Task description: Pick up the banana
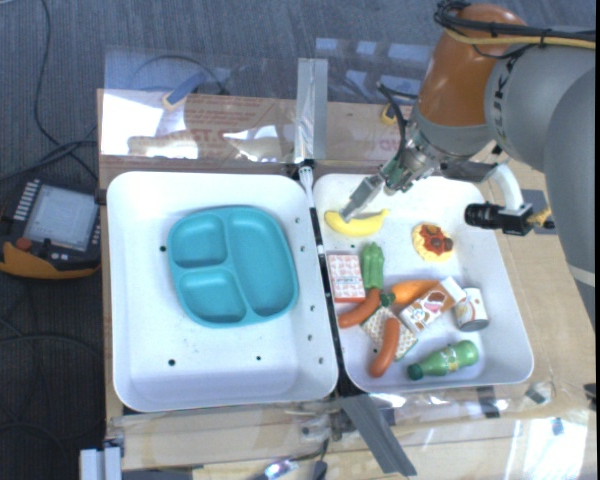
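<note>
A yellow banana [355,223] lies near the back left corner of the right bin [500,268]. My gripper [361,202] reaches down from the right and its fingertips sit right on top of the banana's upper edge. The fingers look close together at the tip, touching the fruit, but how they stand around it is not clear from this angle.
In the right bin lie a small pizza toy [433,240], a green pepper [372,265], a carrot [412,291], sausages [384,348], small cartons, a can [471,311] and a green bottle [443,359]. The left bin holds a blue divided plate [232,265].
</note>
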### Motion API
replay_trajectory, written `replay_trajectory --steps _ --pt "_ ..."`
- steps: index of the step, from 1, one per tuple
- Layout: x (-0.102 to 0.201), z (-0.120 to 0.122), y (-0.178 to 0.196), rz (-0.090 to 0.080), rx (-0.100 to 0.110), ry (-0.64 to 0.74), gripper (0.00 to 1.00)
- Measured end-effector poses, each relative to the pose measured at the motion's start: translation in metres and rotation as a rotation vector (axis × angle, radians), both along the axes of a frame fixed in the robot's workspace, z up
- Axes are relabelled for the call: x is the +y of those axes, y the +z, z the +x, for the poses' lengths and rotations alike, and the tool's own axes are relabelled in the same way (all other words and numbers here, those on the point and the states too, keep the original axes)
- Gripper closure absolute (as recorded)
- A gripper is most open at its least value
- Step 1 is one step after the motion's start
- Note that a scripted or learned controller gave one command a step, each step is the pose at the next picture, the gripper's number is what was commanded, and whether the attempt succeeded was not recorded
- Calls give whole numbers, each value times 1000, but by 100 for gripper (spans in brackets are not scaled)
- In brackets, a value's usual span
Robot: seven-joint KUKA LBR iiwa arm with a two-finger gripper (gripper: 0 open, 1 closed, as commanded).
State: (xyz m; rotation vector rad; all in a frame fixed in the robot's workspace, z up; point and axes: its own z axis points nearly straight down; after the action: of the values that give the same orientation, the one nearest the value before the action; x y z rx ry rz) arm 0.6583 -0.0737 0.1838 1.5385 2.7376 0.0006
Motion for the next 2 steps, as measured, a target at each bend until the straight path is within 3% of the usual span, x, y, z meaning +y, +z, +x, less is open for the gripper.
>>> replay_trajectory --steps 1,2 --pt "-41 10 -84 -1 -4 -90 0" --pt "-40 11 -77 -2 -8 -90 100"
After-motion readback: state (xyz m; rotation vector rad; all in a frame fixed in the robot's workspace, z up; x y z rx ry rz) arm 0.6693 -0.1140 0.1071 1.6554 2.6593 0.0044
